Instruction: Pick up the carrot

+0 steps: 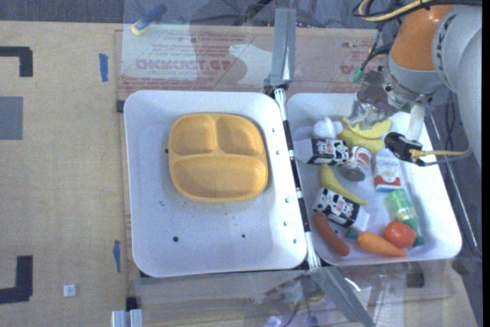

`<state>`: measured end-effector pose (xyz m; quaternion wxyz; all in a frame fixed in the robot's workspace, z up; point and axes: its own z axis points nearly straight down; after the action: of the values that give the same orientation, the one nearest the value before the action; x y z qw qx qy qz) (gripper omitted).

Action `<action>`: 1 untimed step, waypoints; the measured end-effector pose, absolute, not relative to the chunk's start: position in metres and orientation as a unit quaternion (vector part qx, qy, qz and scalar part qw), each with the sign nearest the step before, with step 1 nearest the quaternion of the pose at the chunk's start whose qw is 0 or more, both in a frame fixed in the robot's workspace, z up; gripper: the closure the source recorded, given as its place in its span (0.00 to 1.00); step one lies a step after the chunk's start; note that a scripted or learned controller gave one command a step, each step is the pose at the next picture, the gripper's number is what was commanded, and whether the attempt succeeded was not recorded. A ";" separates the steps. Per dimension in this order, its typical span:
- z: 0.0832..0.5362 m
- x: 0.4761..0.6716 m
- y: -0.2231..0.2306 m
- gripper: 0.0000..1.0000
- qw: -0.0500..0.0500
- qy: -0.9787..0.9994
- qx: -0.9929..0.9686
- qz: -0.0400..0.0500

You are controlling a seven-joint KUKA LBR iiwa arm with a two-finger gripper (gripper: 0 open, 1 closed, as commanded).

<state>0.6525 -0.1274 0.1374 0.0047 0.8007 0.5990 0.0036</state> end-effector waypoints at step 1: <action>0.137 0.624 -0.117 1.00 -0.002 0.492 0.871 -0.001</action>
<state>0.6237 -0.1171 0.1366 -0.0021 0.8705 0.4921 -0.0015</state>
